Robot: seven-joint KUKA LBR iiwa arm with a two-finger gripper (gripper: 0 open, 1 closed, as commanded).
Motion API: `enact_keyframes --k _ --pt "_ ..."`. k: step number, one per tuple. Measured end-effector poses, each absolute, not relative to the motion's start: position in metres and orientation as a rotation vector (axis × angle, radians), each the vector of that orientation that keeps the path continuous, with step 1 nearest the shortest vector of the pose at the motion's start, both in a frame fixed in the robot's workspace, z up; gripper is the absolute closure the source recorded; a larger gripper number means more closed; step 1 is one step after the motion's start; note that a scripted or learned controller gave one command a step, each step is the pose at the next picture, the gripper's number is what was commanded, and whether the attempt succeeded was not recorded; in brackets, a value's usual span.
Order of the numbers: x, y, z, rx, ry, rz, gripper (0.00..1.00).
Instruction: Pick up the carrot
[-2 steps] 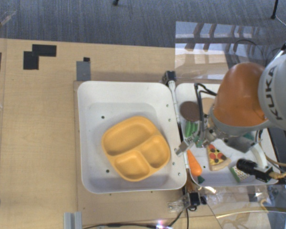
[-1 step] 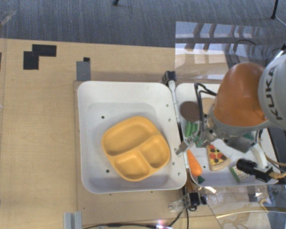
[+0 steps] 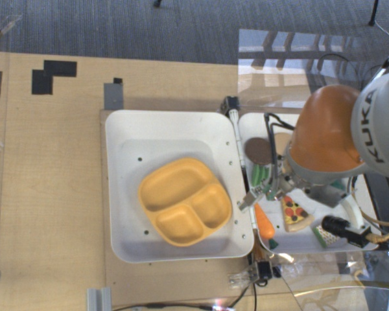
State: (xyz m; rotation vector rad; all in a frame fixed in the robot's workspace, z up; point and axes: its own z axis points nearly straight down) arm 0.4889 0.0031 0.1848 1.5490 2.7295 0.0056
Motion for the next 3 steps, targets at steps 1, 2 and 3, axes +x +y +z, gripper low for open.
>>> enact_keyframes --k 1,2,3 --pt "0.4887 -0.0338 0.1852 1.756 2.597 0.006 0.0" --pt "0.4886 -0.0335 0.185 1.756 2.597 0.006 0.0" --pt "0.4886 -0.0335 0.185 1.756 2.597 0.006 0.0"
